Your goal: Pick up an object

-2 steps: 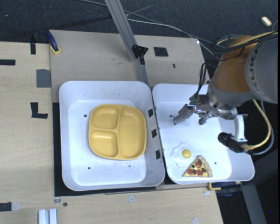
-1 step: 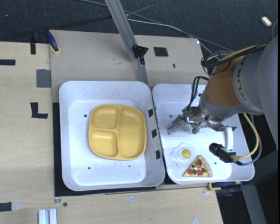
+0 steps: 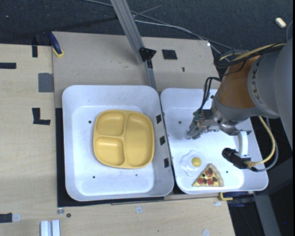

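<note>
A yellow three-compartment plate (image 3: 123, 138) lies in the left white bin (image 3: 78, 102). In the right white bin (image 3: 174, 107) lie a toy fried egg (image 3: 192, 162) and, just right of and below it, a toy pizza slice (image 3: 209, 177), both near the front edge. My gripper (image 3: 194, 131) hangs over the middle of the right bin, above and behind the egg, its dark fingers pointing down-left. I see nothing between the fingers. The arm's grey and orange wrist covers the bin's right part.
A slanted metal bar (image 3: 132, 31) runs from the top down to the gap between the bins. Black cables and a yellow hose (image 3: 265, 151) loop off the wrist at the right bin's right side. Black tape marks dot the wooden bench (image 3: 19, 132).
</note>
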{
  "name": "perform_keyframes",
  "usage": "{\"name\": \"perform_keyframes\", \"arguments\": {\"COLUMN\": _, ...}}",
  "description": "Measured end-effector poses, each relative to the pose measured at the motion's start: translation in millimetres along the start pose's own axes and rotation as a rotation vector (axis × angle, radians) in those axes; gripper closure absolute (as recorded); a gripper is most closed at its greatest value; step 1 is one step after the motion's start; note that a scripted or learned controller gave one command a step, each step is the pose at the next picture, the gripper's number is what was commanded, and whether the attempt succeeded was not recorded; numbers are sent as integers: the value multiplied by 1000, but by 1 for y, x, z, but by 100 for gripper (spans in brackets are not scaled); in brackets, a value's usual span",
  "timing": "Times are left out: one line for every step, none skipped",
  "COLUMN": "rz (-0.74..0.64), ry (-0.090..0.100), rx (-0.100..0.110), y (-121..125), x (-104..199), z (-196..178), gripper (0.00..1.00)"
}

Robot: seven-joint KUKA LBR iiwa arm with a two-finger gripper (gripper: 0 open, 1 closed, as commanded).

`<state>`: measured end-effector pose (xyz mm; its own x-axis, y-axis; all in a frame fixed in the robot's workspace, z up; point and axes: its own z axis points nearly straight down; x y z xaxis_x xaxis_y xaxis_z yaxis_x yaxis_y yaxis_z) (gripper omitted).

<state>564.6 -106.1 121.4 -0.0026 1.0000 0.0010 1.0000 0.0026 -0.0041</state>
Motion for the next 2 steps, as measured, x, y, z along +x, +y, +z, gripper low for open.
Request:
{"name": "perform_keyframes", "arguments": {"rz": 3, "ry": -2, "rx": -6, "y": -3, "x": -6, "z": -45, "gripper": 100}}
{"name": "perform_keyframes", "arguments": {"rz": 2, "ry": -2, "rx": -8, "y": 3, "x": -15, "z": -95, "gripper": 100}}
